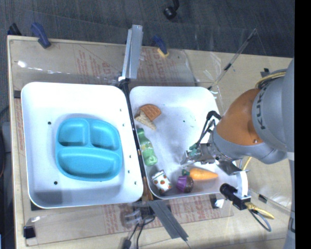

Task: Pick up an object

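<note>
The gripper [196,154] is lowered into the right white plastic bin [189,95], just above the orange toy carrot [203,175] lying near the bin's front wall. Its state cannot be told. The carrot is judged light, rigid and smooth-skinned; a grasp across its thicker middle would be best.

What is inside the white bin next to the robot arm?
The right bin holds a bread slice, a green bottle, a carrot, a purple toy and a small spotted toy. The arm covers its right edge.
</note>
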